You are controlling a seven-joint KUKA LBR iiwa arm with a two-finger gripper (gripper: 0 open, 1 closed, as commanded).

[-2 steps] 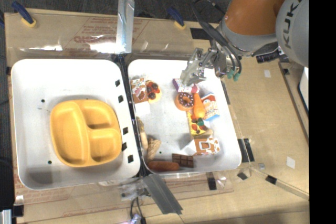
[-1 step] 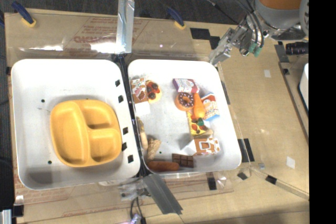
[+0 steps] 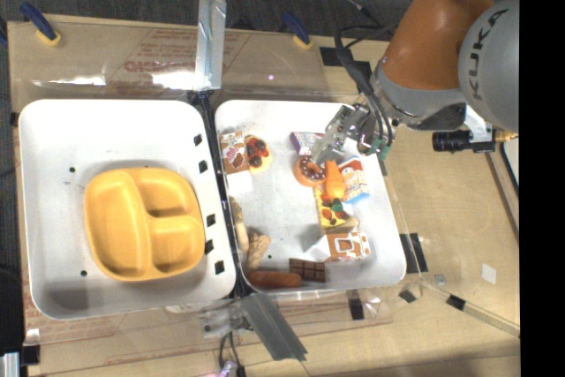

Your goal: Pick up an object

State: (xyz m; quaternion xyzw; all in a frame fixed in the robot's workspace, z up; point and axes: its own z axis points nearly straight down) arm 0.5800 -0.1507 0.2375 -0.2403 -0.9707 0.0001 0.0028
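Carrot toy (image 3: 333,179) sits in the right bin (image 3: 282,216), orange w/ green tip, lying against the donut toy (image 3: 308,171) on donut's right. Pincer (image 3: 340,134) hangs just above-right of the donut, over the carrot's upper end; can't tell if it's apart or together, nothing visibly clamped. Yellow divided tray (image 3: 144,220) is well left of the donut, in the left bin (image 3: 53,128).

You see a glossy yellow plastic tray (image 3: 144,220) at nine o'clock, smooth white plastic bins (image 3: 53,128), and a matt cardboard-brown bench (image 3: 441,216).
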